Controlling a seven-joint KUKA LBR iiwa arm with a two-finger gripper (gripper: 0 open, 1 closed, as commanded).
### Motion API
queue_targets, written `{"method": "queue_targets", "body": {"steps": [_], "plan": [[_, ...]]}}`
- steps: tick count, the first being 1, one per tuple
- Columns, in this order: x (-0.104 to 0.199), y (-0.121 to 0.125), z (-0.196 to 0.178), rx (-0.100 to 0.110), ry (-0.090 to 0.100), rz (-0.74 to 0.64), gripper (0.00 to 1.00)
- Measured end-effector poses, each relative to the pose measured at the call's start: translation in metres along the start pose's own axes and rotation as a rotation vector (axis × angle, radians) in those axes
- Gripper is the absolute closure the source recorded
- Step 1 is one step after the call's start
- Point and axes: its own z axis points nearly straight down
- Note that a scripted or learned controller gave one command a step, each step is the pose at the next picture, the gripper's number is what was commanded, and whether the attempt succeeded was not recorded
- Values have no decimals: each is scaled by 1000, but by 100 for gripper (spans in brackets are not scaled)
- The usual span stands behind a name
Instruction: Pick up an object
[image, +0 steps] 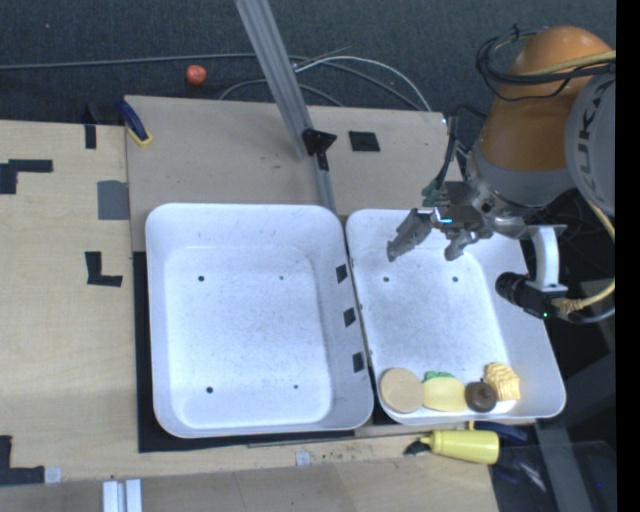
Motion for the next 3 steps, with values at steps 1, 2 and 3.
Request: {"method": "queue_targets", "body": {"steps": [1, 2, 3], "plan": [[-73, 5, 30, 3, -1, 25, 0], [-103, -9, 20, 0, 0, 22, 0], [-60, 65, -12, -1, 1, 16, 0]]}}
